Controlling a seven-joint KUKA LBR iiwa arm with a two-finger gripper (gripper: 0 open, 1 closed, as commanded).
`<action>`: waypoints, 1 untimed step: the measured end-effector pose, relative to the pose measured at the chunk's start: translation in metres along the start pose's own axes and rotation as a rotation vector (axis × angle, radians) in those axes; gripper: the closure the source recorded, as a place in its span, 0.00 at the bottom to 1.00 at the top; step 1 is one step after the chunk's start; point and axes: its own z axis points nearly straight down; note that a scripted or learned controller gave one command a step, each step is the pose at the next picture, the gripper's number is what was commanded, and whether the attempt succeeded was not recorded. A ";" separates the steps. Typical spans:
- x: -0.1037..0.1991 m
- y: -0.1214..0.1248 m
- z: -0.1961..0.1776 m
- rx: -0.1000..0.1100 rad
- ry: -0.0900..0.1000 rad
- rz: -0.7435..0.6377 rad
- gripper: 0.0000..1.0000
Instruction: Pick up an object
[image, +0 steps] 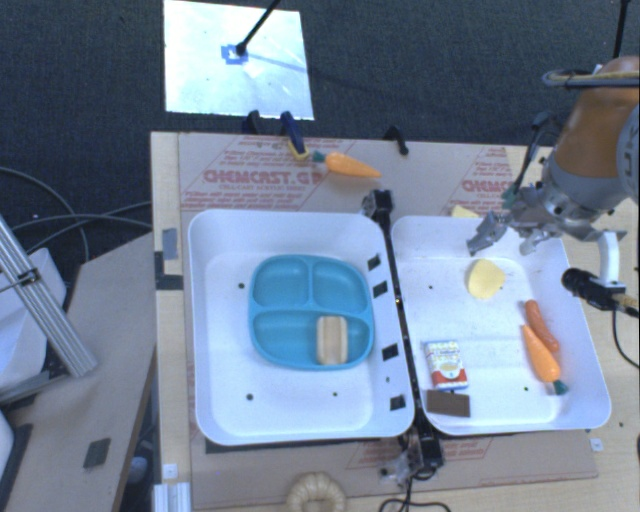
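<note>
Two shallow white bins sit side by side on the desk (250, 165), and the black divider (392, 300) where their inner rims meet serves as the landmark here. To the left of the divider, the left bin (220, 400) holds a blue sectioned plate (300, 300), with a tan bread-like piece (332, 340) lying in the plate's lower compartment nearest the divider. To the right of the divider, the right bin (440, 260) carries several things: a pale yellow slice (486, 279) lies in its upper half, well apart from the divider; a small red and white carton (446, 364) rests close to the divider in the lower half, with a dark brown bar (448, 403) just below it; two orange carrot-like pieces (541, 342) lie near the bin's far right wall, one just above the other. The claw (515, 232) hangs over the upper part of the right bin, up and to the right of the yellow slice, apart from it, its fingers spread with nothing between them. The grey arm with its orange band (600, 120) enters from the right. Above the divider's top end, outside both bins, another orange carrot (345, 165) rests on the desk. Below the divider's bottom end a pale braided ring (315, 492) lies at the desk's edge.
</note>
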 end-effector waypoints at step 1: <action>-0.001 0.003 0.042 0.000 0.000 0.000 0.00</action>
